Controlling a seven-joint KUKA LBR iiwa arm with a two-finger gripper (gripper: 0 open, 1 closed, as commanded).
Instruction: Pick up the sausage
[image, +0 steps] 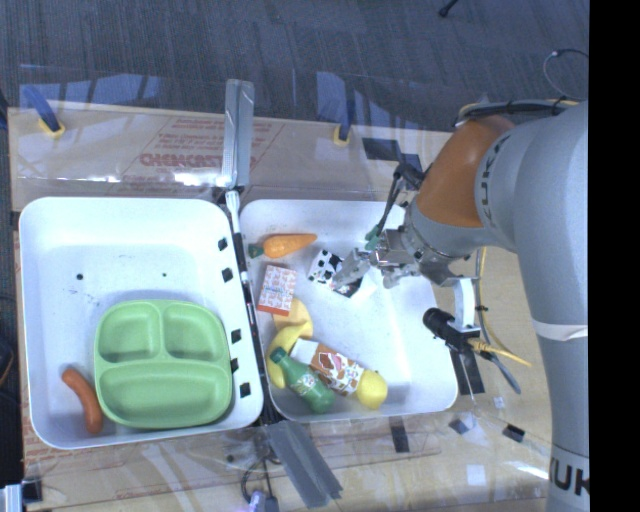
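Note:
The sausage (80, 399) is a reddish-orange curved piece lying in the front left corner of the left bin (120, 220), just left of a green divided plate (162, 363). My gripper (347, 276) is far from it, low over the right bin (420, 340) near its back middle. It sits right beside a small black-and-white spotted item (321, 266). I cannot make out whether it touches that item.
The right bin holds a carrot (286, 244), a small red-and-white box (277, 290), a banana (291, 325), a green bottle (301, 381), a labelled packet (333, 367) and a lemon (371, 391). The grey arm (500, 200) spans the right side.

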